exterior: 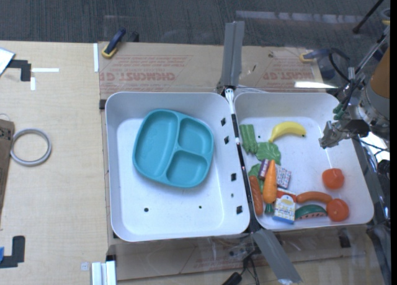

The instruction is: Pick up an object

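While the metal gripper (330, 136) hovers over the right bin (366, 215), finger spread impossible to tell, curved glossy banana (288, 131) just left, round tomato (333, 178) below it.

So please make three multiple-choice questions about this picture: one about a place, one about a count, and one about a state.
1. Where does the teal divided plate lie?
A. in the left bin
B. in the right bin
C. on the bench outside the bins

2. How many compartments does the plate have?
A. two
B. three
C. five

3. What is between the fingers of the gripper?
A. the banana
B. a tomato
C. nothing that can be seen

Answers:
1. A, the plate rests on the floor of the left bin.
2. B, one long compartment and two smaller ones show.
3. C, the gripper hangs near the right bin's right wall, apart from the banana and the nearer tomato.
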Controlling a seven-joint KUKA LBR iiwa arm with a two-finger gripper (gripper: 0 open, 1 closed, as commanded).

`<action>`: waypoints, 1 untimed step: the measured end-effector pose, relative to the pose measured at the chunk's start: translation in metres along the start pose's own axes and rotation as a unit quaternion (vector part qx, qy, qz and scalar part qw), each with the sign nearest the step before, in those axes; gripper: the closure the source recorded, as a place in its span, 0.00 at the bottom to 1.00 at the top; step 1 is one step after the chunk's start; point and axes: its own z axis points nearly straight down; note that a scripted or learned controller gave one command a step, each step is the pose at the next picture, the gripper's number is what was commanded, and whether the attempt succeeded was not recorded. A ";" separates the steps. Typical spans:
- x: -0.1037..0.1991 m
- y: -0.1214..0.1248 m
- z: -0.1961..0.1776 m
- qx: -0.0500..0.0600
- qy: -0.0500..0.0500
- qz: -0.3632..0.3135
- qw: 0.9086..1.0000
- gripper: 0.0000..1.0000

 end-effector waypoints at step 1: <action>-0.037 -0.014 -0.135 -0.001 -0.001 0.036 0.999 1.00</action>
